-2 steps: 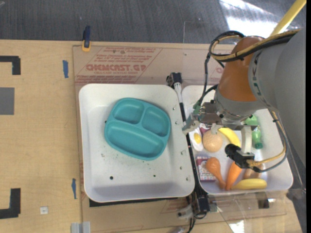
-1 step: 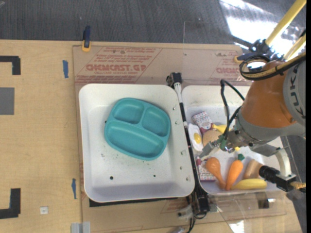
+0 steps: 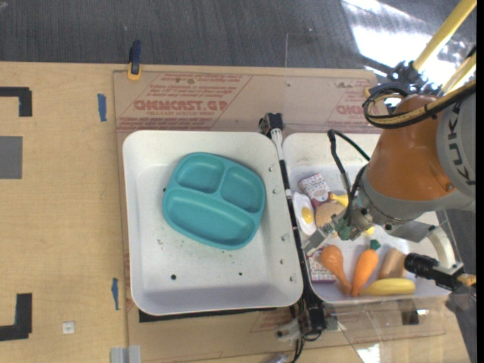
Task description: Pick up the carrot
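An orange carrot (image 3: 365, 269) with a small green top lies near the front of the right bin (image 3: 431, 297), pointing toward the front edge. A second orange carrot-shaped piece (image 3: 333, 265) lies just to its left. My gripper (image 3: 345, 229) hangs low over the right bin, just behind and between the two orange pieces, beside a brownish toy (image 3: 327, 215). Nothing orange is seen lifted off the bin floor. The arm's orange and grey body hides the middle and back of that bin.
A yellow banana (image 3: 389, 286) and a tan piece (image 3: 392, 263) lie to the right of the carrot. A fried egg (image 3: 305, 216) and a pink-white packet (image 3: 313, 185) lie at the right bin's left side. The left bin (image 3: 144, 278) holds a teal divided plate (image 3: 215, 200).
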Robot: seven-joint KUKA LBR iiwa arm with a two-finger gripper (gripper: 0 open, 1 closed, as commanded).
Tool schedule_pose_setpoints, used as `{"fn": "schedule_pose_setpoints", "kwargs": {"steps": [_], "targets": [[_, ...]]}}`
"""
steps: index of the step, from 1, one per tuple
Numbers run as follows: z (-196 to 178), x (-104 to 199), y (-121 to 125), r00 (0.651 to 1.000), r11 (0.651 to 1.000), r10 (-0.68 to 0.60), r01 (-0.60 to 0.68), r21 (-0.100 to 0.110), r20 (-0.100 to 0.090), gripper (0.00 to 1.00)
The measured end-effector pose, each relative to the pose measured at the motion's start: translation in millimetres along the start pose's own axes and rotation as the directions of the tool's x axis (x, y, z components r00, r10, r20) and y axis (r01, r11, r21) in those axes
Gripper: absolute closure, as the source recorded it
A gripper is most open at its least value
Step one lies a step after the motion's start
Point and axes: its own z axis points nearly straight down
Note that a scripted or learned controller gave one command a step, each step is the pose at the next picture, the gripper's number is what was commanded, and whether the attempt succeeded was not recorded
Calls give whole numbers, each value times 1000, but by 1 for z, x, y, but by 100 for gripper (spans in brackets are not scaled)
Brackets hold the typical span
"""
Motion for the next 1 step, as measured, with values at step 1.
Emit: {"fn": "schedule_pose_setpoints", "kwargs": {"steps": [1], "targets": [[0,0,0,1000,1000,0,0,0,0,0]]}}
